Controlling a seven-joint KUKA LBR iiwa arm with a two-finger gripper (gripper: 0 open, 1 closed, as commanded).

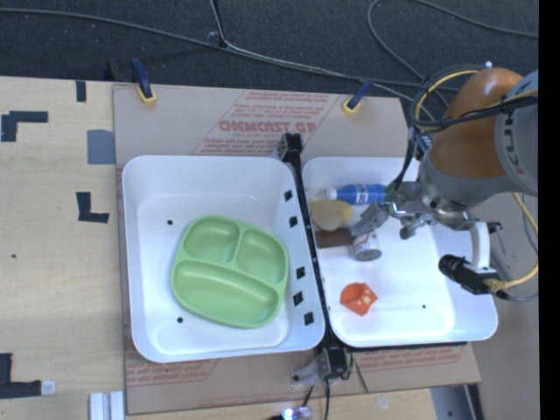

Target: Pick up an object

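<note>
My gripper (367, 234) hangs low over the upper left part of the right bin (437, 322), reaching in from the right. Just left of it lie a pale yellow rounded object (331, 214) and a brown flat piece (330, 238). A blue bottle (357, 193) lies on its side just behind the gripper. A small red object (358, 297) sits apart, nearer the front of the bin. I see nothing clearly held.
The left bin (149, 182) holds a green divided plate (230, 270). A black divider (302, 234) runs between the bins. The arm's grey and orange body (477, 138) looms over the right bin's far right side, with cables around it.
</note>
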